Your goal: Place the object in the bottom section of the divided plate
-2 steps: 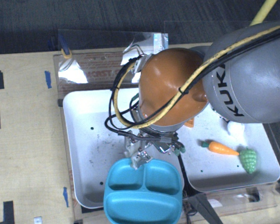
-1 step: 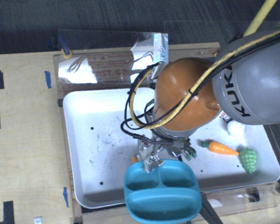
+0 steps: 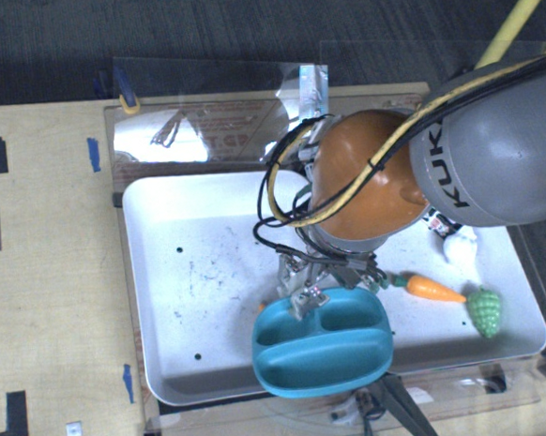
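a: while the gripper [image 3: 307,292] hangs over the bin [image 3: 192,266], what counts?
b: one blue divided plate [image 3: 322,344], one toy carrot [image 3: 446,295] lying well right of it. its grip cannot be told.

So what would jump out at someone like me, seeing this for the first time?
Probably the big grey arm with its shiny orange band, reaching in from the right and hanging over the white bin. Below it sits a bright blue divided plate at the bin's near edge, with the pincer just above its top rim. To the right lies a toy carrot with a green top.
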### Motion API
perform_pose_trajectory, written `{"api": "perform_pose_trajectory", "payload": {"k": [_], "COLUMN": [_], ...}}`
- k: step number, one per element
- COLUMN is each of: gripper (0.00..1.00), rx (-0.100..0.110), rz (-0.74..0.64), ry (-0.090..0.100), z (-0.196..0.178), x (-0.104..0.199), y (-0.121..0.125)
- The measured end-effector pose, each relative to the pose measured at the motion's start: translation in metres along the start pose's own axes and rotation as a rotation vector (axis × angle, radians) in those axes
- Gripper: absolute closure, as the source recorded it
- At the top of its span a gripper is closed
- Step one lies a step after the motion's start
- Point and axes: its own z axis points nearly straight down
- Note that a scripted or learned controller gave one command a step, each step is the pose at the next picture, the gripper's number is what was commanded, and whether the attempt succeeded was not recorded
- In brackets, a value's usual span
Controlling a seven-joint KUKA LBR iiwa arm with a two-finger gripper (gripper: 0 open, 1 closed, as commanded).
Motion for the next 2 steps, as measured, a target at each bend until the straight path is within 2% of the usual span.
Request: {"api": "perform_pose_trajectory", "payload": {"k": [1,2], "gripper": [1.00,1.00], "rx": [0.001,-0.003], "rz": [-0.174,-0.294], "ry": [0.000,0.005], "z": [-0.055,-0.022], "x": [-0.009,-0.050], "y": [-0.037,0.023]}}
